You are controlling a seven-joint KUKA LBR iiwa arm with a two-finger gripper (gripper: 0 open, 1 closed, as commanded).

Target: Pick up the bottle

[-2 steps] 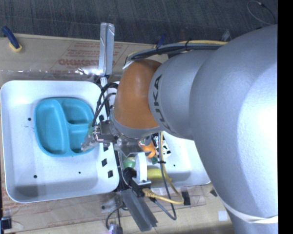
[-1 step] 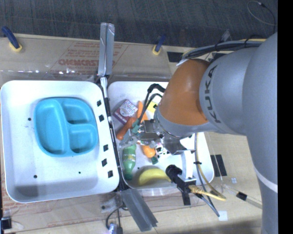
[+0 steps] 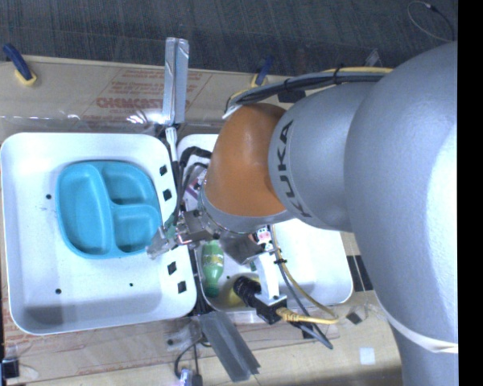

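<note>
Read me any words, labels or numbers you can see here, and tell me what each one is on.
"UKA", the visible part of a brand name, on the grey arm.
Red print on the cardboard behind the bins: too blurred to read.
Green bottle in the right bin: no label can be read.
Blue tray: no text.

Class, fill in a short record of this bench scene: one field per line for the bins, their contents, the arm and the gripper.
left bin: holds a blue divided tray
right bin: holds a green bottle, lying near its left wall
arm: grey, orange band, reaching over the right bin
gripper: low over the wall between the bins, beside the bottle
bottle status: not lifted
</note>
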